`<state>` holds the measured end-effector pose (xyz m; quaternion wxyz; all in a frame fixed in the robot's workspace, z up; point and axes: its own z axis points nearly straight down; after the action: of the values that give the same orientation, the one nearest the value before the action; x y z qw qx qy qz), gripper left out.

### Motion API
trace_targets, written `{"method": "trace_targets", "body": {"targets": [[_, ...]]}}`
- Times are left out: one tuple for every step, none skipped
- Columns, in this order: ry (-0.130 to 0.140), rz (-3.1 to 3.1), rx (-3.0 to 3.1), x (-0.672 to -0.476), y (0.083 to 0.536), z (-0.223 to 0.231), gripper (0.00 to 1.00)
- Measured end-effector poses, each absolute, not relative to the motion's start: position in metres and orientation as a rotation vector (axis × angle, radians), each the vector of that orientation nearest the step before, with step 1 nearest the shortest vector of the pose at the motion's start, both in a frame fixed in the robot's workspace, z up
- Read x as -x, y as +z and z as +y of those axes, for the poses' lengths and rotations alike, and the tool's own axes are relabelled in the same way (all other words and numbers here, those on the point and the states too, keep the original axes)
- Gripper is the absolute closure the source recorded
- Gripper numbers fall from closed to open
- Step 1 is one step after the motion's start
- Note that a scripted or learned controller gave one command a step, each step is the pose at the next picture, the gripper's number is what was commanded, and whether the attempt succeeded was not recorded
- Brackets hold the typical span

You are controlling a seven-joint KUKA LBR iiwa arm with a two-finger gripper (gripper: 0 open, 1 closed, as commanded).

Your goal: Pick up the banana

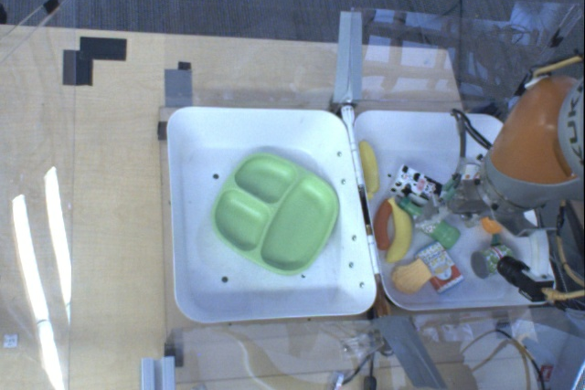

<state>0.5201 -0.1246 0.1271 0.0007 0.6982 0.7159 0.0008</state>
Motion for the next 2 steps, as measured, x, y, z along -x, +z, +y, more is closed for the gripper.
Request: {"method": "trace_targets", "body": {"targets": [[0.008,2.313,-2.102,-0.530,0.091,-0.092,0.00],[0.008,2.333,-2.095,-0.610,0.186,-0.006,0.00]]}}
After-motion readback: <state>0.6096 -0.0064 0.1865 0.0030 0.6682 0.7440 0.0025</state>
